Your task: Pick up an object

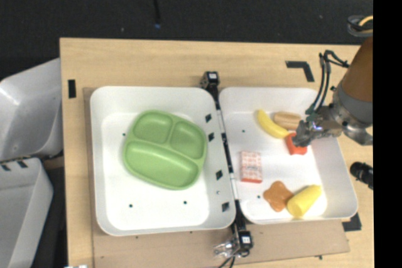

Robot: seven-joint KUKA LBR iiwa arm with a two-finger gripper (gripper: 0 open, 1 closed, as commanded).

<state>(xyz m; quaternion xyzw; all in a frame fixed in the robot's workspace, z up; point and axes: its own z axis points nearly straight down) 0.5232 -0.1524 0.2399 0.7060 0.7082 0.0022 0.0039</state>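
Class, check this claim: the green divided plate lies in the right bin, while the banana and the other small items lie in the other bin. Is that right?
No. The camera view shows the green divided plate in the left bin; the banana and other small items lie in the right bin.

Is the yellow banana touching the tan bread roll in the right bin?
Touching. The camera view shows the banana lying against the near end of the bread roll, with no white bin floor visible between them.

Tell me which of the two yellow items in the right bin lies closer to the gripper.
The banana, lying by the bin's far edge just left of the gripper. The other yellow piece sits at the bin's near edge beside an orange-brown item.
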